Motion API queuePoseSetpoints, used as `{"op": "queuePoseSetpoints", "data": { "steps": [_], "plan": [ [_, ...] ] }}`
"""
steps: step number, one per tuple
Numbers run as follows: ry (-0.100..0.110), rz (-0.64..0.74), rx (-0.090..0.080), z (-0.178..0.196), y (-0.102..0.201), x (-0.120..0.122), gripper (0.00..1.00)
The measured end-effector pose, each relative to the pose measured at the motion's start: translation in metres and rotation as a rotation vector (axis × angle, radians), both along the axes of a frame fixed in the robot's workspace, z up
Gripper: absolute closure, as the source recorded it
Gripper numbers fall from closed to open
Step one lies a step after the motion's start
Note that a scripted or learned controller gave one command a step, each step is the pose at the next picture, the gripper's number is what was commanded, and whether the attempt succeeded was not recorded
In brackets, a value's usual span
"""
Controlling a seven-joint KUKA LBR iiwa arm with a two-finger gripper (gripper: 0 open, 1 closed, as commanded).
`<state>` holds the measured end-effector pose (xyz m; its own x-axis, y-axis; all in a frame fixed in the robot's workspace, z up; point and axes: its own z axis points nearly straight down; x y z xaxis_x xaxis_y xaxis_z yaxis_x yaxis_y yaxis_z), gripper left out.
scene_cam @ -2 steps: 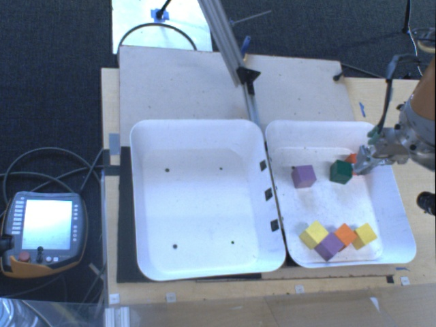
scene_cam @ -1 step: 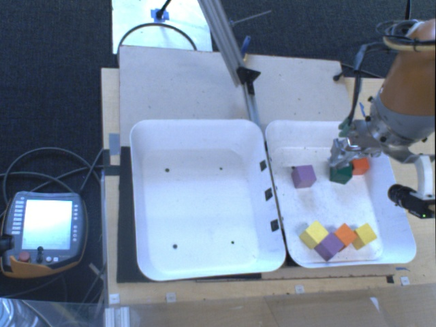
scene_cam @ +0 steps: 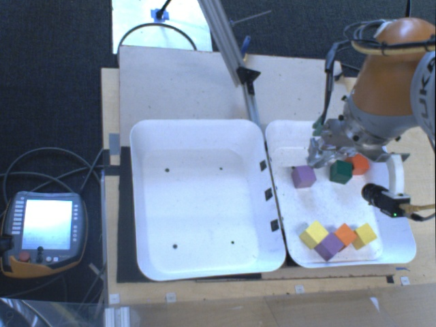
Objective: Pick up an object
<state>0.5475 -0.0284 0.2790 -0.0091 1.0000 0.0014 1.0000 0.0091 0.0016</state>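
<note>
A: What lies nearest the camera?

B: At the front of the right bin point(scene_cam: 409, 251) four blocks sit bunched together: a yellow cube point(scene_cam: 314, 234), a purple cube point(scene_cam: 329, 246), an orange cube point(scene_cam: 346, 234) and a second yellow cube point(scene_cam: 365, 234), each touching its neighbour. The left bin point(scene_cam: 146, 251) sits just beside the right one on the table point(scene_cam: 177, 87). Off the table's left side, a teach pendant point(scene_cam: 42, 232) with a lit screen rests on the dark floor, its cables looping around it.

A: And further back in the right bin?

B: A purple cube point(scene_cam: 303, 176) lies near the bin's middle, apart from the front group. Just beyond it sit a green cube point(scene_cam: 340, 172) and an orange cube point(scene_cam: 359, 163), close beside each other.

A: Where is the tool?

B: The tool point(scene_cam: 325, 154) hangs over the back of the right bin, just behind the purple cube and beside the green one. Whether its fingers are spread or closed cannot be told from this angle, and no block shows between them.

A: Anything behind that?

B: A slanted metal pole point(scene_cam: 221, 26) crosses the far side of the table.
</note>
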Motion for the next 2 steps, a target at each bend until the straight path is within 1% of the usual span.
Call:
{"op": "queuePoseSetpoints", "data": {
  "steps": [1,2],
  "plan": [
    [-0.001,0.001,0.000,-0.002,0.044,0.014,1.00],
    [-0.001,0.001,0.000,-0.007,0.089,0.023,1.00]
  ]
}}
